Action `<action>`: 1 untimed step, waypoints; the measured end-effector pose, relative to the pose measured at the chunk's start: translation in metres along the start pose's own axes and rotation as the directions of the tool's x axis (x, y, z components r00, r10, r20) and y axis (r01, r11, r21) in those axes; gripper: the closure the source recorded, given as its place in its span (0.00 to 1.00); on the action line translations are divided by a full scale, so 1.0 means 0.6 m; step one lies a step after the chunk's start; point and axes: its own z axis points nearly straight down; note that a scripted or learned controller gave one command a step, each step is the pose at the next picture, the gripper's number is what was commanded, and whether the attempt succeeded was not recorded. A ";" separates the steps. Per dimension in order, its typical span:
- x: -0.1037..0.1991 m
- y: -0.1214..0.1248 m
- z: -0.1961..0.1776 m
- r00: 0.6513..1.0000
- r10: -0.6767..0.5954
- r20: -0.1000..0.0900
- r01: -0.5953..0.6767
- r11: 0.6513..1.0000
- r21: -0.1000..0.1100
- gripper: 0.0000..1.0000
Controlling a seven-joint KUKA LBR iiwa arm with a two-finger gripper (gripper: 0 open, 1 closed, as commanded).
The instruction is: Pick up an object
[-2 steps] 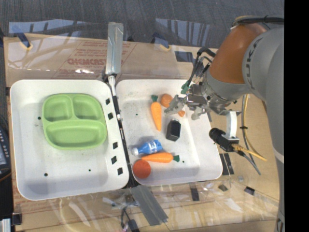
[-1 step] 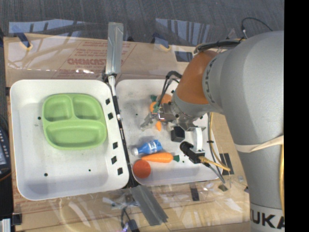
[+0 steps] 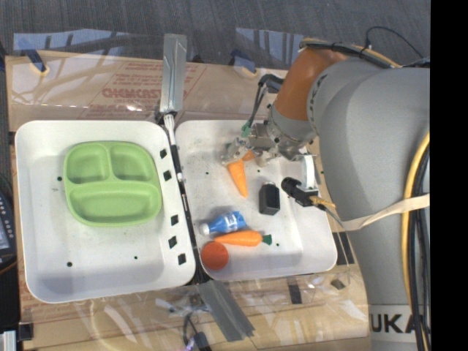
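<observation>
Camera view shows the grey arm's two-finger gripper [image 3: 243, 151] low in the right white bin [image 3: 314, 251], at the top end of a small orange carrot-shaped cone [image 3: 238, 178]. Whether it is spread or pinching, I cannot tell. A black block [image 3: 269, 199], blue bottle [image 3: 224, 223], long orange carrot [image 3: 240, 239] and orange ball [image 3: 214, 255] lie nearby. A green divided plate [image 3: 113, 181] sits in the left white bin [image 3: 36, 269].

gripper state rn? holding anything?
Gripper: down in the right bin, at the top end of the orange cone. Open or shut cannot be told, nor whether it holds anything.
</observation>
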 end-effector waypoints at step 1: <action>0.004 0.000 -0.009 1.000 -0.011 0.000 0.011 1.000 0.008 1.00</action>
